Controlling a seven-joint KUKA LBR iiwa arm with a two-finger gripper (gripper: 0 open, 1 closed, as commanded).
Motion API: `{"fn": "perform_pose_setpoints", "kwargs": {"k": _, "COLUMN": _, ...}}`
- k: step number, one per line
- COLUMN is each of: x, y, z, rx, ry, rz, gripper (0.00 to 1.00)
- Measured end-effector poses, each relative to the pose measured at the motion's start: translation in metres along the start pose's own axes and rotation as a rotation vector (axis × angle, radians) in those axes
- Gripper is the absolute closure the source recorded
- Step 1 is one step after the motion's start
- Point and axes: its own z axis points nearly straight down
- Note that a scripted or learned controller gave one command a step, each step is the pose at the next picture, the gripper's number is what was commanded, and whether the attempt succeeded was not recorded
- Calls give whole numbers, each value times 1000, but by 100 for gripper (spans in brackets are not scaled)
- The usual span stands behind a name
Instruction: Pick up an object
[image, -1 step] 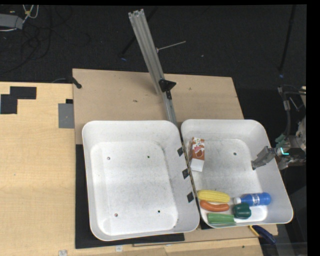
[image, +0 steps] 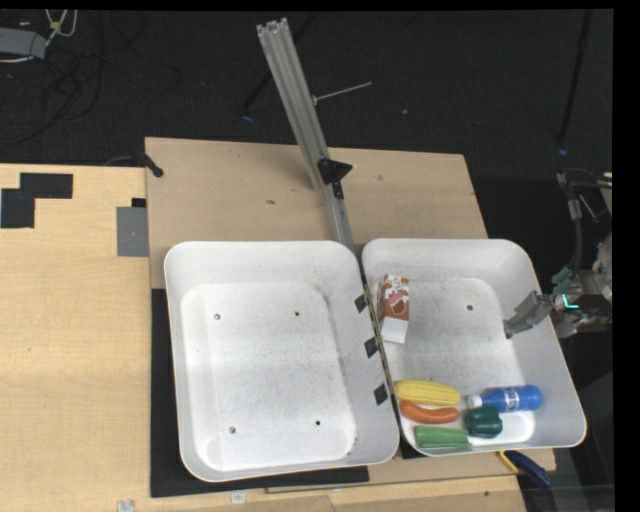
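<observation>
White plastic, the right-hand shallow bin (image: 520, 262) on the table holds a yellow corn-shaped toy (image: 427, 392), an orange sausage-shaped toy (image: 430, 411) and a green oblong toy (image: 441, 437), all lying lengthwise left to right in its near corner. A blue bottle (image: 508, 400) lies alongside (cap leftward). The grey end effector (image: 524, 315) hangs over the bin's right rim; its opening cannot be made out.
</observation>
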Motion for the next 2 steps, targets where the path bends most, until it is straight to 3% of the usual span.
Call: {"fn": "perform_pose_setpoints", "kwargs": {"k": 2, "x": 6, "y": -7, "z": 106, "rx": 7, "ry": 3, "rz": -1, "gripper": 0}}
